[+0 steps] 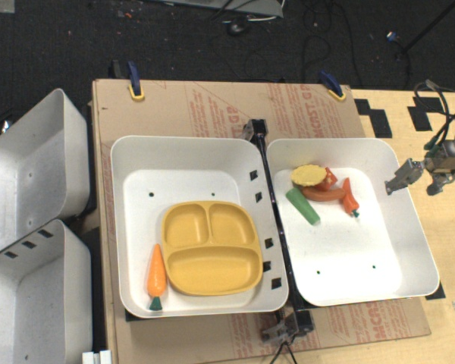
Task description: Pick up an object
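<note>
In the right bin (379,279), near its back left, lie a yellow round piece (309,175), a red sausage-shaped toy (324,194), a small orange-red piece (350,195) and a green stick (303,205). The left bin (136,203) holds a yellow divided plate (212,249) with an orange carrot (157,273) beside it. My gripper (414,185) hangs over the right bin's right rim, open, with nothing between its fingers. It is well to the right of the toys.
Two more white bins (30,173) are stacked off the bench at the left. Cardboard (212,105) covers the bench under the bins. Blue clamps (135,80) hold its back edge. Cables trail on the dark floor behind.
</note>
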Controlling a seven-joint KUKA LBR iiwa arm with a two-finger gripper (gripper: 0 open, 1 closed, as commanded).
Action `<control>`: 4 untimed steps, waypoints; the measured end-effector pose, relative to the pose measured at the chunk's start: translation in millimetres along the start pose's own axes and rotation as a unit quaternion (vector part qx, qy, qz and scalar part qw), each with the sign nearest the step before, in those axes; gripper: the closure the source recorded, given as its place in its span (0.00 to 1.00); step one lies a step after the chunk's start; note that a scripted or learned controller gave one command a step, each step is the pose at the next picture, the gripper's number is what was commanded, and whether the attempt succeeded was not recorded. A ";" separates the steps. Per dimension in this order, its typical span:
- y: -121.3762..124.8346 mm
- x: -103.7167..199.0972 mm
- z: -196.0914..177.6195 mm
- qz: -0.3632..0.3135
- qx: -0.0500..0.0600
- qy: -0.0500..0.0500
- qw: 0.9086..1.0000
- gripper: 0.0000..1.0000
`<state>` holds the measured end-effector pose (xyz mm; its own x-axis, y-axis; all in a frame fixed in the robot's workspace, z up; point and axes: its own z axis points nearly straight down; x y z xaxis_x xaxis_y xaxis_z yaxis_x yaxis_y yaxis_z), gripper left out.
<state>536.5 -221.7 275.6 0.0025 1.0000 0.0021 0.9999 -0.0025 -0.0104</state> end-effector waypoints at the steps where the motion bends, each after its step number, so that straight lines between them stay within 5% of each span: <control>1: 2.1 0.7 -5.8 -0.002 -0.005 -0.001 1.000 0.00; 4: -3.1 7.7 166.7 -0.001 -0.002 0.000 1.000 0.00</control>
<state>531.6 -213.6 109.0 0.0012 1.0000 0.0017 1.0000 -0.0012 -0.0055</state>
